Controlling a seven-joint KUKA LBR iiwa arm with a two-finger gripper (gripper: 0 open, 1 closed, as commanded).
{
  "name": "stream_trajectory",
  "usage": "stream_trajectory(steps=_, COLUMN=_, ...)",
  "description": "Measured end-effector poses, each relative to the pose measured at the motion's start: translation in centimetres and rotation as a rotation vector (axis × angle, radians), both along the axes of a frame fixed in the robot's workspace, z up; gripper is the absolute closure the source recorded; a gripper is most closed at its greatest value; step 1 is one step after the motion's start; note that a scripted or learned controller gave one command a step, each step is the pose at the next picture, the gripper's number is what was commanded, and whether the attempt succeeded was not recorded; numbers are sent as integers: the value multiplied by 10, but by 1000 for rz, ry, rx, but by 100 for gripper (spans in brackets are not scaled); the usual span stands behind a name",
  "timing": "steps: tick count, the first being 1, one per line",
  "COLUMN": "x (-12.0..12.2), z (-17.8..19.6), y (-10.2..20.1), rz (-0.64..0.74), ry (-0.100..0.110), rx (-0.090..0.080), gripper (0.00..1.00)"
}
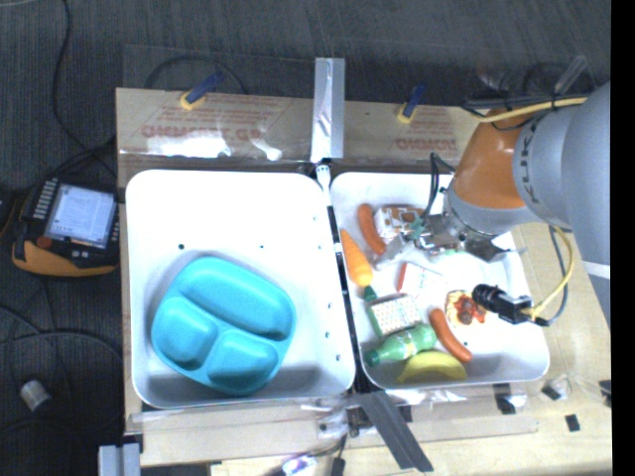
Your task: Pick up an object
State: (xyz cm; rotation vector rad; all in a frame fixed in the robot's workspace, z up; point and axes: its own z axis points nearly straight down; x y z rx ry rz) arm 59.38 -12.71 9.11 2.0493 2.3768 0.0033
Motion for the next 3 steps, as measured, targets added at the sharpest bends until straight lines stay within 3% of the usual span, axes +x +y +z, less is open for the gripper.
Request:
stream_trajectory(steps=1, x=-19, z=-1, y=25, rz=-278, ry=-10, rx=0, gripper=0)
stream_trajectory(steps=2, x=7, z=-2, y=27, rz=-309, ry=-3, rx=0, gripper=0)
stream_trajectory(steps=3, x=53, z=-2, y=33, rz=-495, ry=-2, rx=0, gripper=0)
